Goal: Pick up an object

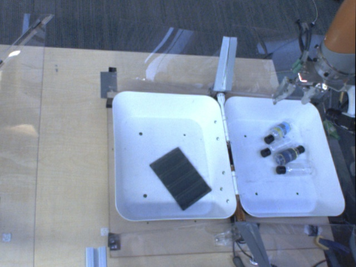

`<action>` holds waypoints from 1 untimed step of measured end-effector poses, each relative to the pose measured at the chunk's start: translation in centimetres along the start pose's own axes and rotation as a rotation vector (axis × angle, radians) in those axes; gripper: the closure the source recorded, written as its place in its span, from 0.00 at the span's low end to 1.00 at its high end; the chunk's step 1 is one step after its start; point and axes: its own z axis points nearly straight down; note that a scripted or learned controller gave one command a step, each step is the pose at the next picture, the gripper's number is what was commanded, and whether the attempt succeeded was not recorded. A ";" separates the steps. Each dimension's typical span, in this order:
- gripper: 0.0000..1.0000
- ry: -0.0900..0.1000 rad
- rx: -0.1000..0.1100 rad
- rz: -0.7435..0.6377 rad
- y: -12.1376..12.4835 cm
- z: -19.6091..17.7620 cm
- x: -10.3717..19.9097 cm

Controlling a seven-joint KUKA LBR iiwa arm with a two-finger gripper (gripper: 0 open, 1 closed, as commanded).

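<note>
A dark ribbed rectangular pad [180, 178] lies flat and slanted in the left bin [128, 149], and three small black-capped bottles [285, 149] lie close together in the right bin [250, 177].

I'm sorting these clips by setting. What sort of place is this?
Probably a robotics lab's bin-picking bench: two shallow white bins, left bin and right bin, side by side on a wooden benchtop, a gripper above them, grey carpet beyond.

A flat pad [180, 177] lies in the left bin [128, 149]. Three small bottles [283, 149] lie close together in the right bin [250, 188].
</note>
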 end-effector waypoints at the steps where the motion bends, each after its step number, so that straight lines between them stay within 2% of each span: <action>1: 0.00 -0.001 0.000 -0.078 -3.7 7.8 -4.4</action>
